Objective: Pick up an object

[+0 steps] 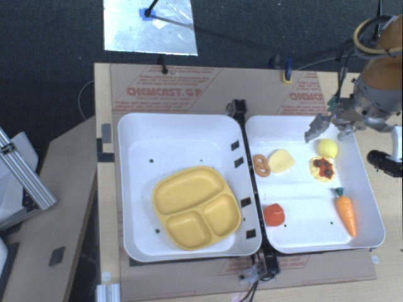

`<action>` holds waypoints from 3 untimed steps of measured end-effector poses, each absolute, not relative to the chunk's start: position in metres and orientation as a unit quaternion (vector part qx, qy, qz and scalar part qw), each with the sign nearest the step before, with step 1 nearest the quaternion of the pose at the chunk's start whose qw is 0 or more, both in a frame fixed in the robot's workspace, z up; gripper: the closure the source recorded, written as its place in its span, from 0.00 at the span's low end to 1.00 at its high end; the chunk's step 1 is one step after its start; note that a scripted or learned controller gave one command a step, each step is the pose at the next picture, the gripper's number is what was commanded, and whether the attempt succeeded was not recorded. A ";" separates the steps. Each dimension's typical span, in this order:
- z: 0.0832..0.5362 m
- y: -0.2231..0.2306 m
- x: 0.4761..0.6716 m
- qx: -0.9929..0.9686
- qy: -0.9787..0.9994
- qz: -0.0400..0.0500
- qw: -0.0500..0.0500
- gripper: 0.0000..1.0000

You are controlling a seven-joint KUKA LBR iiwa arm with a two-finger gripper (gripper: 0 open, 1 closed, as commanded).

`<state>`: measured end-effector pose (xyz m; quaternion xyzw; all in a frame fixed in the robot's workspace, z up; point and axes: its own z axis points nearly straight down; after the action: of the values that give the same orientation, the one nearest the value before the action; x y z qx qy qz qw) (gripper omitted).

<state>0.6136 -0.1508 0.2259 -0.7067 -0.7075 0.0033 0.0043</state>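
Pincer (330,127) above right bin (296,123); board (165,92) reads "CHEMCAST GP".

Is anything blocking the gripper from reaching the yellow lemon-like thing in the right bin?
Nothing visible blocks it. The gripper hangs at the right bin's far side, with the yellow lemon just below it in the picture. The pizza toy lies close beside the lemon, on its near side.

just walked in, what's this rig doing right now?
The gripper hangs over the far edge of the right bin, near a yellow lemon-like piece, holding nothing. That bin also holds a pretzel, a yellow wedge, a small pizza-like piece, a red piece and a carrot. The left bin holds a yellow divided tray.
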 end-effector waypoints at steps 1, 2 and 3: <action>0.234 -0.150 0.616 -0.706 -0.708 0.000 -0.001 0.00; 0.174 -0.150 0.608 -0.706 -0.708 0.001 0.001 0.00; 0.131 -0.147 0.613 -0.706 -0.708 0.000 0.001 0.00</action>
<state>0.6135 -0.1469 0.1310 -0.7059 -0.7084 0.0004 0.0007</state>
